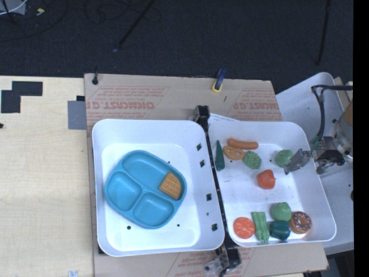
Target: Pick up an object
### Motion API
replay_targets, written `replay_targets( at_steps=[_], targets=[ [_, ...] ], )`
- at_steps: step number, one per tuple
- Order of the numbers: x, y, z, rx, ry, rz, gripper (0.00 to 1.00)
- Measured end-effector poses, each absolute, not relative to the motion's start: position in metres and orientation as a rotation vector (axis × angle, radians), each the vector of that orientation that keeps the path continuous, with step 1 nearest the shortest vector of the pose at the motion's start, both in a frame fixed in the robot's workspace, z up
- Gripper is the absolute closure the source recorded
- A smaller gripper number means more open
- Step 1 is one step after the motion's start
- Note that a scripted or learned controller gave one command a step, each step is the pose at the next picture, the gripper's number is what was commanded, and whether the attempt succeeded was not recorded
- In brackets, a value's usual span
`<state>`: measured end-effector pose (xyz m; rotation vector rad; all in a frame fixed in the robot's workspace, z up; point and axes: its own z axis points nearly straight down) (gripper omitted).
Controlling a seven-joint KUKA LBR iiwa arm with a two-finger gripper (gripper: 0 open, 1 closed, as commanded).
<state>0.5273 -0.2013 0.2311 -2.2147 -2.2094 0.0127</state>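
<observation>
The right white bin (314, 203) holds toy foods. Among them are a sausage (242, 144), a pretzel (233, 153), a dark green pepper (219, 156), broccoli (252, 160), a light green piece (283, 157) and a red tomato (266, 179). My gripper (311, 161) hangs low over this bin's right rim, just right of the light green piece. Its two fingers are spread open with nothing between them. The arm comes in from the right edge.
At the bin's front lie an orange slice (244, 227), green beans (260, 227), a green fruit (281, 211), a teal piece (279, 230) and a donut (300, 223). The left bin (115, 137) holds a blue divided plate (144, 189) with a waffle (170, 185).
</observation>
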Motion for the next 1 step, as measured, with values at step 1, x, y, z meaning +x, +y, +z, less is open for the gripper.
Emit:
replay_targets(
  at_steps=[1],
  targets=[
    [0.5299,-0.2014,0.2385,-2.220,-2.221,0.001,0.00]
  ],
)
